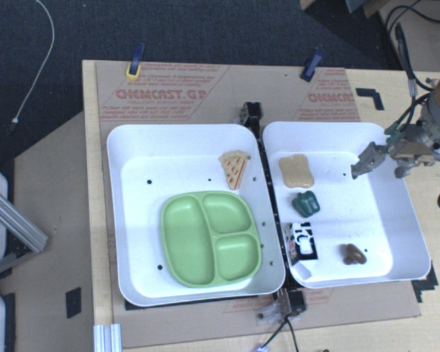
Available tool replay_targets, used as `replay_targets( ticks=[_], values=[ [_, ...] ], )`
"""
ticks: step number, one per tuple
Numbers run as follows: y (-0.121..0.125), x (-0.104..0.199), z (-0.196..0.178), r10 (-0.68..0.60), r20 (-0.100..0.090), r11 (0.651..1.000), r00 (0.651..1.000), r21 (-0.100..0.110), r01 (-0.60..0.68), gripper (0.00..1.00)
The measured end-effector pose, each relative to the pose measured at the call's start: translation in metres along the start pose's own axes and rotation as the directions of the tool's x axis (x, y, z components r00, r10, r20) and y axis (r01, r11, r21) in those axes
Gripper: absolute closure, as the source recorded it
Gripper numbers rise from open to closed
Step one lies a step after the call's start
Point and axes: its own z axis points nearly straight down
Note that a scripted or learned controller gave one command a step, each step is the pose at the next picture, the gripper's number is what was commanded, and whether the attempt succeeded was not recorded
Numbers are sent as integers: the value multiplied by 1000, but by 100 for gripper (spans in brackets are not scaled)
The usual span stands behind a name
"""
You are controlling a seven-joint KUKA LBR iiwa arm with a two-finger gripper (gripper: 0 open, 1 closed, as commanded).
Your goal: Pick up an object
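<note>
Pincer (pixel 385 163): hangs over the upper right part of the right bin, reaching in from the right edge; its two grey fingers stand apart, one angled toward the left and the other further right, with nothing between them.
Left bin (pixel 125 196): well to the left of the pincer, across the dark divider between the two bins.
Right bin (pixel 403 218): directly under the pincer, white and shallow (its far right wall runs below the wrist).
Green tray (pixel 209 237): three compartments, lying in the left bin, far left of the pincer and lower in the view.
Bread-like slice (pixel 296 170): tan, flat on the right bin's floor, left of the pincer at about the same height in the view; apart from the fingers.
Waffle wedge (pixel 234 167): in the left bin near the divider, further left than the slice.
Green pepper-like piece (pixel 306 203): in the right bin, left of and below the pincer, just under the slice.
Black-and-white tag (pixel 303 241): at the right bin's lower left, below the green piece.
Brown lump (pixel 354 254): small, near the right bin's lower edge, well below the pincer and slightly left of it.
</note>
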Motion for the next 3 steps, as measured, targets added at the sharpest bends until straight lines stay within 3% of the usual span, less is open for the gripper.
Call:
replay_targets(
  ticks=[1, 3],
  values=[
    [1, 0, -1, -1, 1, 1000, 1000, -3, 1, 0],
    [-14, -5, 107, 1, -2, 1000, 1000, 4, 0, 0]
  ],
)
